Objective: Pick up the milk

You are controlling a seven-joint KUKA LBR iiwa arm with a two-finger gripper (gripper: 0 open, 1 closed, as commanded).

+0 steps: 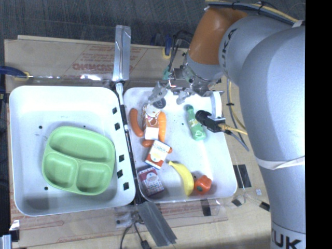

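Camera view looks down at a slant on two white bins set side by side on the desk. The left bin [21, 139] carries a green divided plate [79, 161], so the loose groceries crowd the right bin [224, 154]. The milk [151, 122], a small carton, stands near that bin's upper left, wedged between a sausage [136, 122] and a carrot [162, 126]. The tool [155, 100] hangs right over the carton's top, reaching in from the right under the arm's orange band [210, 35]; I cannot tell whether it is released or clenched, as the carton top and tool blur together. Lower down lie a juice box [158, 154], a banana [183, 176], a dark packet [151, 181] and a green bottle [195, 124]. The neighbours press close, so a grasp here likely risks nudging the carrot.
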